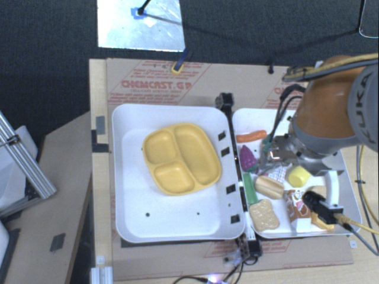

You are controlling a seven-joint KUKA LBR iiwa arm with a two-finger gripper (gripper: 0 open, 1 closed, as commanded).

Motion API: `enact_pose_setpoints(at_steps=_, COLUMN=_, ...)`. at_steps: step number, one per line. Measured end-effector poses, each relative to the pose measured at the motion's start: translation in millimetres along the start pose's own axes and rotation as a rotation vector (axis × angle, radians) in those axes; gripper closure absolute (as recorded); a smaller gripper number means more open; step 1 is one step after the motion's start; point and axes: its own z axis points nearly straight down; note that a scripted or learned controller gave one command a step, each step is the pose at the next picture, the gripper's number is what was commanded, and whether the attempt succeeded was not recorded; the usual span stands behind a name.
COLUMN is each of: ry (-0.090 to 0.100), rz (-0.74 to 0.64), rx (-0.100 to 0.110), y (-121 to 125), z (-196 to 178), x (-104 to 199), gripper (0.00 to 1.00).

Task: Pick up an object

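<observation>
landmark: yellow plate (pixel 180 158), three wells, flat in the left bin (pixel 127 218), a little above that bin's middle.

well up and left of the plate, past the table (pixel 98 87): foil sheet (pixel 141 13).

just above the plate, under the bin rim: cardboard (pixel 157 81) with red print.

right of the plate: black rail (pixel 232 152) with clips, running top to bottom along the plate's right side, apart from it.

beyond the rail, still right of the plate: right bin (pixel 254 116). all the loose objects are in here, none on the plate.
- purple piece (pixel 247 157), level with the plate's middle, nearest to it.
- green stick (pixel 247 189), level with the plate's lower edge.
- carrot (pixel 251 136), level with the plate's upper edge.
- toast (pixel 264 215), lower than the plate's bottom edge.
- bun (pixel 269 187), level with the plate's lower edge, touching the green stick.
- brown packet (pixel 294 203), farther right, lower than the plate.
- lemon (pixel 298 175), farther right, level with the plate's lower half.

jaws: over the right bin, level with the plate's middle, near the purple piece. nothing seen between them. whether they are spread or pressed together can't be read at this angle.

farthest right of the plate: arm (pixel 331 111), orange band, grey wrist.
</observation>
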Motion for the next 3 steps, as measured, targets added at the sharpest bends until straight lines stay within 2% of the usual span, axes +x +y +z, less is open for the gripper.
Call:
enact_pose_setpoints(at_steps=1, ry=-0.002, rz=0.006, rx=-0.002, y=-1, z=8, x=-11, gripper=1.00)
enact_pose_setpoints(at_steps=2, ry=-0.001, rz=0.001, rx=-0.005, y=1, z=0, x=3, gripper=1.00)
enact_pose_setpoints(at_steps=3, ry=-0.002, rz=0.004, rx=-0.005, y=5, z=1, x=2, gripper=1.00)
